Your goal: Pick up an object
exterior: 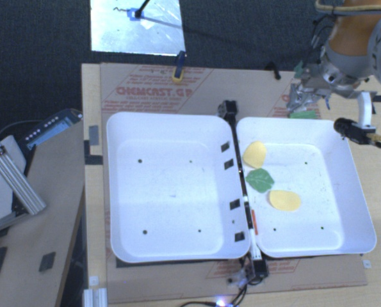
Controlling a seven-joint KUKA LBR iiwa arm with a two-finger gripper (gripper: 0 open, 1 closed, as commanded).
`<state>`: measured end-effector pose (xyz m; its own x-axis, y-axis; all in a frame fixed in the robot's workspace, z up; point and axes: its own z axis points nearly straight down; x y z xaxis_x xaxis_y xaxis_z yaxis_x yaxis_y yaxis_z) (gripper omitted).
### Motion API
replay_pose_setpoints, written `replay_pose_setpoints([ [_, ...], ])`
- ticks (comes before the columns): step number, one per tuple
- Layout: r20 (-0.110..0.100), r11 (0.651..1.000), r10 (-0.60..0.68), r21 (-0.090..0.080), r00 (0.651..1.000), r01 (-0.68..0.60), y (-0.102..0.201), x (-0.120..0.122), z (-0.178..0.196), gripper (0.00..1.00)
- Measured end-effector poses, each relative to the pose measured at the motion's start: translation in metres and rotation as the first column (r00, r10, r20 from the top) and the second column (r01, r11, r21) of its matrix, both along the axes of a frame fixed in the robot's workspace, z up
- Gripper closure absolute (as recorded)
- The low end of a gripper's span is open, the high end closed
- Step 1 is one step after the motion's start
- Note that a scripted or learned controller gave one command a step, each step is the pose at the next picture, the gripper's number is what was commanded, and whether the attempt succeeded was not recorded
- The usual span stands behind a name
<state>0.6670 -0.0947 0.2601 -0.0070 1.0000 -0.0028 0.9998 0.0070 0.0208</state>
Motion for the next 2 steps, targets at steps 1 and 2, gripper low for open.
replay_pose_setpoints([
  [1,-0.005,1.000,-0.006,-0.002,1.000,0.006,-0.029,-0.001,0.106,1.00],
  [2,-0.017,1.000,-0.013,-0.002,1.000,0.013,-0.117,0.001,0.096,1.00],
])
